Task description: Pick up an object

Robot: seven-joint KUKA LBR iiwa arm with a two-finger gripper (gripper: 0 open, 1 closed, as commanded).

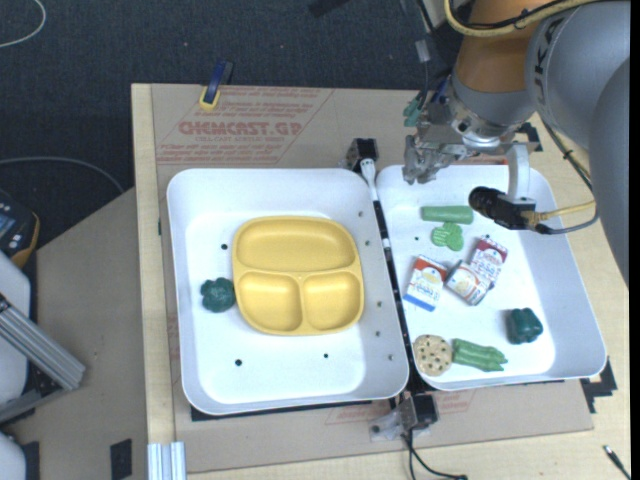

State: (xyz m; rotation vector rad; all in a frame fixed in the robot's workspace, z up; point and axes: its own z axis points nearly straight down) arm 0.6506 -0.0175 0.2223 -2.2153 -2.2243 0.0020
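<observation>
The right bin [575,298] holds all the likely candidates, so the pick should come from there. Nearest the gripper [425,168] is a green stick-shaped piece [446,213], lying flat just toward five o'clock of the fingertips, with a small green leafy bit [448,235] right below it. To do this well, I'd want the fingers lined up across the stick's short width, coming straight down over its middle, well clear of the bin's wall at nine o'clock. The two small cartons [458,276] sit touching each other, which makes a clean grab there harder; the dark green pepper [523,325] at four o'clock stands alone and looks an easier fallback.

The arm comes in from two o'clock, orange band uppermost, wrist bent so the tool points down at the bin's twelve o'clock corner. The gripper hangs above the floor with nothing between its fingers; whether they're spread or closed I can't tell from here.
</observation>
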